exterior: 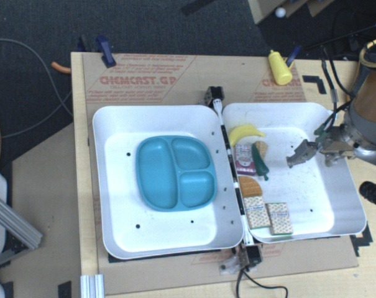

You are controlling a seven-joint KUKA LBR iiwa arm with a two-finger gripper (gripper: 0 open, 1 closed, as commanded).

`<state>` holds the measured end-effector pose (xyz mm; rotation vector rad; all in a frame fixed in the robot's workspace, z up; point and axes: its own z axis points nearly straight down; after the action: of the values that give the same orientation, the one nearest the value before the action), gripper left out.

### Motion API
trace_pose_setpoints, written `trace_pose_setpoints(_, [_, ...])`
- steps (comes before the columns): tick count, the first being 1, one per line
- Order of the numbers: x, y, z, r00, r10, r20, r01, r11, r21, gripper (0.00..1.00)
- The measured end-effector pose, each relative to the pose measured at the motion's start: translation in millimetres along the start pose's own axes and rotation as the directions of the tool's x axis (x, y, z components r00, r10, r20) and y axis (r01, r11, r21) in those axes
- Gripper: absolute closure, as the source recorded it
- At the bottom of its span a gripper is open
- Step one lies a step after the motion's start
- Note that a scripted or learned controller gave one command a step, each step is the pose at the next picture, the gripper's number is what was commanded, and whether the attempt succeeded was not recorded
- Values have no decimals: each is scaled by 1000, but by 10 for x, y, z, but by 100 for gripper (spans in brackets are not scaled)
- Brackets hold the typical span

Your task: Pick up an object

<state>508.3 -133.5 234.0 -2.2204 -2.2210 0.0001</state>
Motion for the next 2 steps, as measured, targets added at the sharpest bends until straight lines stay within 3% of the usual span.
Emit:
trace_pose_setpoints(1, [280,524,698,1000,0,0,0,1000,2,0])
trace_pose_setpoints(2, [312,638,1246,1000,0,0,0,1000,2,0])
